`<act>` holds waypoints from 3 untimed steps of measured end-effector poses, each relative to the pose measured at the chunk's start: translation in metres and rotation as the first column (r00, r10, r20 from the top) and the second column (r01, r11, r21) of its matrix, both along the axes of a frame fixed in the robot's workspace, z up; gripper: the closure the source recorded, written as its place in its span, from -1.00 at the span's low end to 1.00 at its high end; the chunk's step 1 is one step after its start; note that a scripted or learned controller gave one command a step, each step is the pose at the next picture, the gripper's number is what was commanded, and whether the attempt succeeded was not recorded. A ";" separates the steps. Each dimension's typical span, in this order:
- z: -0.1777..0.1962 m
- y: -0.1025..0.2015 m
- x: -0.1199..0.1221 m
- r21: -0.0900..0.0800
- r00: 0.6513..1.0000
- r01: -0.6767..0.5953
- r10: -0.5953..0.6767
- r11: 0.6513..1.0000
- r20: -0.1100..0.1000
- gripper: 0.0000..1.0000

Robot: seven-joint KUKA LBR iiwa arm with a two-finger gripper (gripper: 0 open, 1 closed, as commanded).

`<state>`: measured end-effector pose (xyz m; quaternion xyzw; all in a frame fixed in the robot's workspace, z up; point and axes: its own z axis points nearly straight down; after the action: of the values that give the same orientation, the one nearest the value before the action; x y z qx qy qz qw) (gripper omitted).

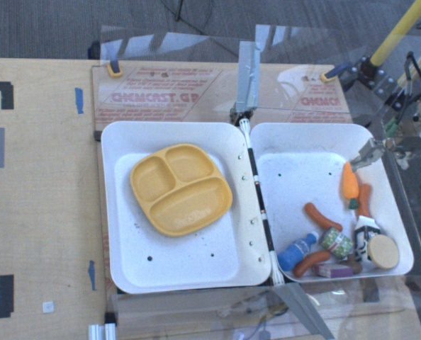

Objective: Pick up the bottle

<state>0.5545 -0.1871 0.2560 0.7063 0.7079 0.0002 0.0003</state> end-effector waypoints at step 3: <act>-0.064 0.095 -0.007 -0.001 0.854 0.520 -0.520 0.854 -0.001 -1.00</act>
<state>0.5476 -0.0917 0.1923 0.8714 0.4906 -0.0005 0.0002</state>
